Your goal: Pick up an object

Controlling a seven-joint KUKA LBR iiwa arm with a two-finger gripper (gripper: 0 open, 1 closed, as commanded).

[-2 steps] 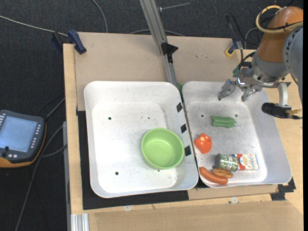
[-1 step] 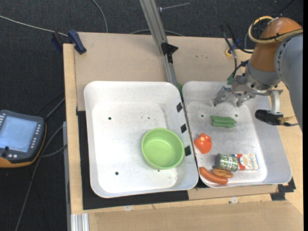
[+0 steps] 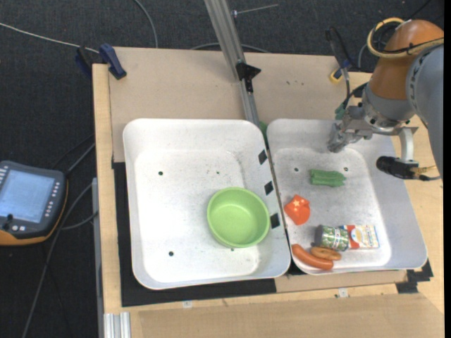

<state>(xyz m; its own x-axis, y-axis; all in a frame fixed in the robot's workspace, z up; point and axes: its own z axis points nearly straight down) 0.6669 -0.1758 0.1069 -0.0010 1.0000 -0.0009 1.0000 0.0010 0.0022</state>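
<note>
- The end effector [image 3: 337, 141] hangs over the far part of the right bin [image 3: 394, 210], above bare floor; whether it is open or closed cannot be told from this slant, and nothing shows in it.
- Nearest candidate is the green piece [image 3: 327, 178], lying flat just in front of the end effector. It is low and rounded, so a descent slightly off could push it aside rather than catch it.
- The orange piece [image 3: 298, 210] sits close to the bin's left wall; a grasp there risks striking the rim.
- The can [image 3: 331, 238], carton [image 3: 363, 236] and sausage [image 3: 312, 258] lie touching in the near corner. Reaching in could snag two at once or wedge against the wall.
- The green bowl [image 3: 238, 217] is in the left bin [image 3: 148, 153], well apart; its wide, smooth rim would likely slip.
</note>
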